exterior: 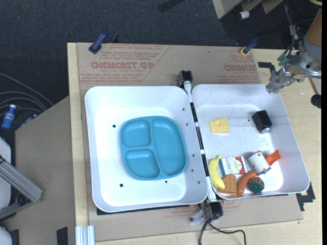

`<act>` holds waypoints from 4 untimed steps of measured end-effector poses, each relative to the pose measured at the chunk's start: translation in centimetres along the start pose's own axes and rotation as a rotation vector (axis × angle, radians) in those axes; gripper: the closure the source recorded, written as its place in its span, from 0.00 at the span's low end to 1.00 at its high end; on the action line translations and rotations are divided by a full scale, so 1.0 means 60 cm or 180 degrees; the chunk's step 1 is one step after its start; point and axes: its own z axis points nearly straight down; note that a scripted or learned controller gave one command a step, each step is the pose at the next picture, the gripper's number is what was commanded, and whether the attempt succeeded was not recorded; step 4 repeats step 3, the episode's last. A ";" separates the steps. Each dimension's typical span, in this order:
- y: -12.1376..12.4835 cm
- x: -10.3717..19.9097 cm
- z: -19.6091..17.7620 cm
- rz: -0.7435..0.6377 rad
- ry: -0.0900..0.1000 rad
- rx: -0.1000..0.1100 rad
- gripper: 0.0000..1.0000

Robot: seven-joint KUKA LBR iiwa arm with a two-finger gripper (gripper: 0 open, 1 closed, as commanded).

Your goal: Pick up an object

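Note:
The right bin point(286, 111) holds the loose objects. A yellow square slice point(219, 126) and a small black block point(261, 120) lie apart in its middle. At the near edge a banana point(215, 173), a white and red carton point(233, 165), a white can point(258, 162), an orange carrot with a green top point(250, 179) and a tan waffle piece point(230, 184) crowd together. My gripper point(276, 83) hangs at the bin's far right corner, beyond the black block, with nothing visibly in it.
In the left bin point(102, 116) lies a blue divided plate point(153, 147). A black hinge strip point(194, 126) runs between the bins. Blue clips point(99, 42) sit on the cardboard at the back, and cables trail at the left.

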 end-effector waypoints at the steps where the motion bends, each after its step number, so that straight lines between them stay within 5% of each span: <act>1: 0.002 -0.001 -0.069 -0.0002 -0.0007 -0.0022 1.00; 2: 0.000 0.000 -0.006 -0.0002 0.0000 -0.0003 1.00; 4: 0.001 -0.001 -0.068 -0.0002 -0.0008 -0.0023 1.00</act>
